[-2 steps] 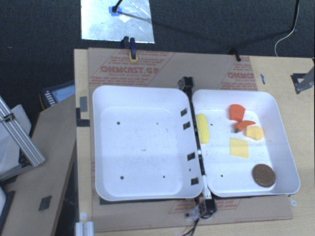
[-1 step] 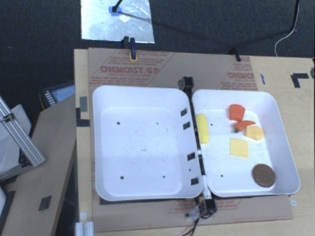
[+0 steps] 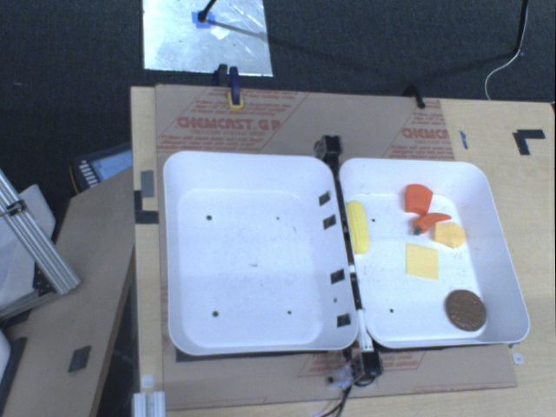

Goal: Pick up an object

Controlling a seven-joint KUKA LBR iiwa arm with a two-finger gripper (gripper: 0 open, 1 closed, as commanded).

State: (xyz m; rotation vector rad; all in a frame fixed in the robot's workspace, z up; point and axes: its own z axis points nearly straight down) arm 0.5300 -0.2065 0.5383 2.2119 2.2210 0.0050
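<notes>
A round brown disc [image 3: 466,309] lies in the right bin's [image 3: 502,233] near right corner. Farther in sit a flat yellow square [image 3: 423,261], a yellow wedge [image 3: 450,234] and orange pieces [image 3: 420,203]. A yellow corn cob [image 3: 357,226] lies lengthwise near-to-far beside the left wall.

Both bins are plain white, the left bin [image 3: 248,254] dotted with a few small dark specks. In the right bin [image 3: 495,233] lie a yellow corn cob [image 3: 357,226], an orange wedge [image 3: 417,198], a small orange carrot [image 3: 430,221], a yellow-orange cheese block [image 3: 449,234], a flat pale yellow square [image 3: 423,261] and a brown round cookie [image 3: 466,309]. The tan board [image 3: 261,120] beneath carries faded red lettering. A silvery sheet [image 3: 206,24] bears a blue patch.
</notes>
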